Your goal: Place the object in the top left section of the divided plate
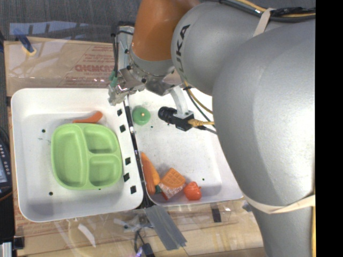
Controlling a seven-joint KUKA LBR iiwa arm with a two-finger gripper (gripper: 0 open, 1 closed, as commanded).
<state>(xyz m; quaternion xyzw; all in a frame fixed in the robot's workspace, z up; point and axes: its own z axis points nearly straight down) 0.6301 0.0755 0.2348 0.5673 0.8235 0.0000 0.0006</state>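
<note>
White bins, pincer above their shared wall, grip state unclear, green divided plate left.

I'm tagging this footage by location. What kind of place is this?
Probably a robotics lab bench, not a kitchen: a KUKA arm reaches over two taped-down white bins, holding a green divided plate and toy food such as a carrot.

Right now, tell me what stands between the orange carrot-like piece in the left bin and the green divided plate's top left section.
Nothing visible does. The orange carrot-like piece lies just beyond the green divided plate, against its top edge, with bare white left bin floor around it. The gripper hangs over the bins' divider, nearby.
</note>
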